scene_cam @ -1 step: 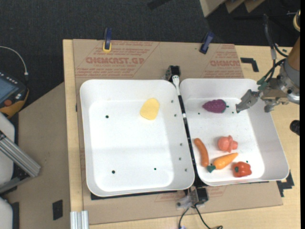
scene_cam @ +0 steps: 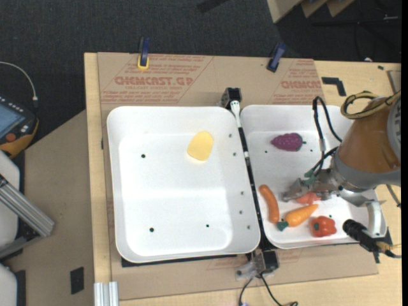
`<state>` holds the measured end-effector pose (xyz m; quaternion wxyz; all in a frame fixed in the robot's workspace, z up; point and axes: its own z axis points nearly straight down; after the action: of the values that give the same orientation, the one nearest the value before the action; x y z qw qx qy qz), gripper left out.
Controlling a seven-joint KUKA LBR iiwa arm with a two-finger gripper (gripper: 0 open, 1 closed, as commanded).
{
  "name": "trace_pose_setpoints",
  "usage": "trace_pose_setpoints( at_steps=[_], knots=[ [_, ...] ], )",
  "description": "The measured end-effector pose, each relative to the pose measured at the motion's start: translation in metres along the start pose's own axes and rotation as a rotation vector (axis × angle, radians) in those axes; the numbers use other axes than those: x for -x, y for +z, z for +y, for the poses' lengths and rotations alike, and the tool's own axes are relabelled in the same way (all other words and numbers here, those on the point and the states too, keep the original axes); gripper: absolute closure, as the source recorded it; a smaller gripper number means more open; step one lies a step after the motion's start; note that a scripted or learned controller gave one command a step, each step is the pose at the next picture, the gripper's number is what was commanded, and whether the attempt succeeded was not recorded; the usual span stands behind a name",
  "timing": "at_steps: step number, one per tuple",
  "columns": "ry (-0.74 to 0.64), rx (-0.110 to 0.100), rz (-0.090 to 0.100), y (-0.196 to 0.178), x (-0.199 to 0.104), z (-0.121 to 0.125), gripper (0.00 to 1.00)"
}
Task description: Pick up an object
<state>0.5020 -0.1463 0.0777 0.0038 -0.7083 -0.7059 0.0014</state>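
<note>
With the tool (scene_cam: 305, 189), grip state untellable, amid crowded toys at the right bin's (scene_cam: 280, 116) five o'clock, it may nudge the carrot (scene_cam: 299, 216) or red piece (scene_cam: 308, 198) aside.

My arm (scene_cam: 373, 146) is a thick rounded column, and the widest stretch of it wears a broad orange band with a soft sheen. Below that band my wrist turns to smooth light grey, shaped like a shallow collar. Black cables (scene_cam: 320, 127) loop along my side, one of them arching up and curving back down beside the orange; a paler yellowish loop of cable sits near the top. My gripper (scene_cam: 299, 190) is small next to the rest of me, a dark grey metal assembly of angular parts. A black cylindrical piece sticks out beneath my wrist.
</note>
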Motion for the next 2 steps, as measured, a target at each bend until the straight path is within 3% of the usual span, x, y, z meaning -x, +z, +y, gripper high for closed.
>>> trace_pose_setpoints(
  at_steps=[1,2],
  knots=[
    [-0.002,0.014,-0.005,-0.019,0.001,0.004,1.0],
    [-0.016,0.018,-0.001,-0.112,-0.098,0.019,1.0]
  ],
)
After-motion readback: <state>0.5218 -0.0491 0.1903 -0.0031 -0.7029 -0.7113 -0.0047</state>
